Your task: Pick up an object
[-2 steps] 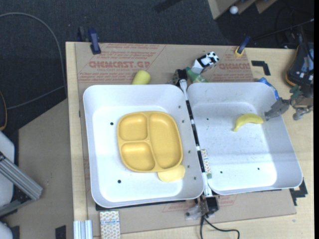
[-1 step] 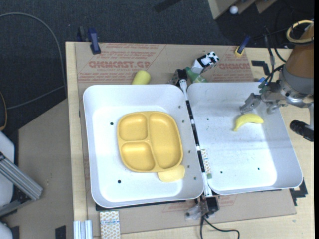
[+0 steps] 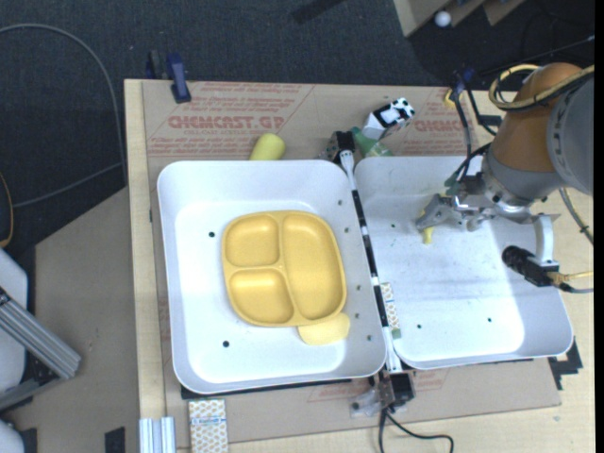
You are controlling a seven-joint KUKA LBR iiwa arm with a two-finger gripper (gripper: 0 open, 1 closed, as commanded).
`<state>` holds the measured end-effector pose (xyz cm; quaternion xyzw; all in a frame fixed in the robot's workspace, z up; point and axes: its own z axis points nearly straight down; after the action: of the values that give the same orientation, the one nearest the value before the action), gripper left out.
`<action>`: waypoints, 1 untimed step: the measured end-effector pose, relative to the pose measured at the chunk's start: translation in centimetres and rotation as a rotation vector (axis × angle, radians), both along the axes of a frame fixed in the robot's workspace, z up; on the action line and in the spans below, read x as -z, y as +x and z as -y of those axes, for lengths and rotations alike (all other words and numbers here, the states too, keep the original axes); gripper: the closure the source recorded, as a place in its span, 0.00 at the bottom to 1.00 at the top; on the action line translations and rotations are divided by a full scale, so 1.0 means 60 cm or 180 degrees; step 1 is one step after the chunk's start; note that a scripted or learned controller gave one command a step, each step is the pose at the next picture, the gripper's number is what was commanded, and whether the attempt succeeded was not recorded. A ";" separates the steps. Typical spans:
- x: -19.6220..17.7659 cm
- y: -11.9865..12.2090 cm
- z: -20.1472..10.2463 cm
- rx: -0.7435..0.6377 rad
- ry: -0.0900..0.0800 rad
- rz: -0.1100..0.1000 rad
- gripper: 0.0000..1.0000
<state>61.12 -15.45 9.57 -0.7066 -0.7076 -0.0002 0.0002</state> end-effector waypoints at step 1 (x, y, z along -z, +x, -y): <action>0.018 0.047 -0.094 0.0000 0.0000 0.0006 0.00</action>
<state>63.95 -9.78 8.47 -0.7066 -0.7076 -0.0009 -0.0005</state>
